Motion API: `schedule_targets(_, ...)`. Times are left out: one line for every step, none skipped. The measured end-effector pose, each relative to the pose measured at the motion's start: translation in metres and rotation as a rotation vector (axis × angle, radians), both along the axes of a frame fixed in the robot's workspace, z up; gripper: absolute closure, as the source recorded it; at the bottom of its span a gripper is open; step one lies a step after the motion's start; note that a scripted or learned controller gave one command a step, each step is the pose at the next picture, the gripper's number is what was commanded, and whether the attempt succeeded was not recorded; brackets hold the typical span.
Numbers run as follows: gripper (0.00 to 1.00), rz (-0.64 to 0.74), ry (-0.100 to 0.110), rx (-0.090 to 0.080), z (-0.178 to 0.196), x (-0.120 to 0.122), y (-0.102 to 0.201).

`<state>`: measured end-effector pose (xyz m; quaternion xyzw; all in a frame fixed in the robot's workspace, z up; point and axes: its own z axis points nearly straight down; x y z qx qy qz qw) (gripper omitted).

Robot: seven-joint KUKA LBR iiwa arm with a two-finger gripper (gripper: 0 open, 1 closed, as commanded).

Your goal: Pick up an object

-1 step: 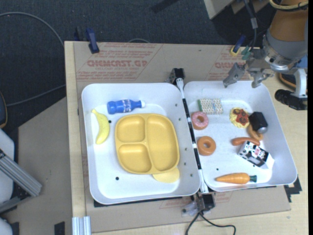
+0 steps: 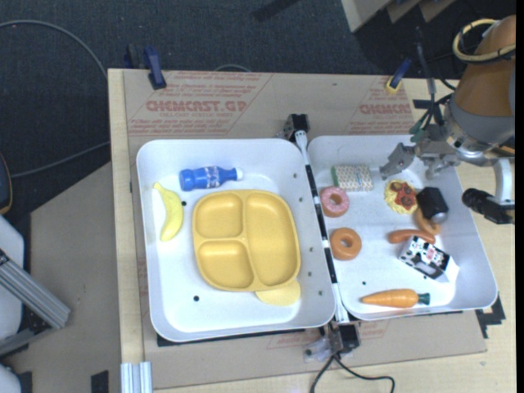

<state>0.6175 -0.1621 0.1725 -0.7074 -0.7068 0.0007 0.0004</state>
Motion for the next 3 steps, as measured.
schedule_targets(0.0,0.0,0.0,0.0,-0.054,-0.015,-0.051)
schedule_targets(0.0,0.0,-0.003,-0.001,-0.087,-0.018,-0.045)
schedule_targets(0.0,0.002,-0.001,0.001,-0.088,0.019,0.004)
